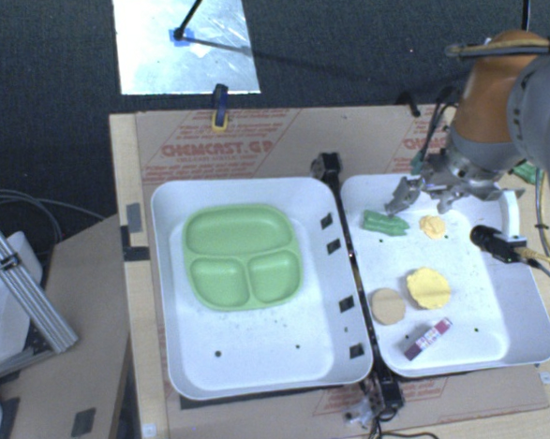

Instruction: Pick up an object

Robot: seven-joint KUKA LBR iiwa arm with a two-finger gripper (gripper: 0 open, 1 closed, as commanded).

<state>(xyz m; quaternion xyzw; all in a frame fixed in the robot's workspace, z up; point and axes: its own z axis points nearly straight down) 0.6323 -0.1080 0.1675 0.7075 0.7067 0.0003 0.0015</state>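
**Gripper over right bin: nothing lifted yet**

Gripper (422,200): low over the far end of the right bin (527,337), on the grey arm (492,105) with its orange band. Jaws look spread apart, with nothing between them.

Right bin, contents:
- Green piece (384,222), long and lying flat on the floor, just beside the gripper's left-hand finger. Whether they touch cannot be told.
- Small yellow piece (432,225), just under the gripper, on the floor.
- Larger yellow piece (429,288), mid-bin, beside a tan disc (388,306).
- Purple-and-white tube (427,337), marker-like, near the front wall, apart from the rest.

Left bin (186,361): one green divided plate (240,256), flat, well apart from the gripper.

Progress, as judged from here: the approach appears done and the grasp is not. Every item rests on a bin floor. The green piece or the small yellow piece seems the likely target, being nearest. Left to do: settle the jaws around one of them, close, and raise it clear. The green piece lies slightly off to one side, so a straight close may miss it.
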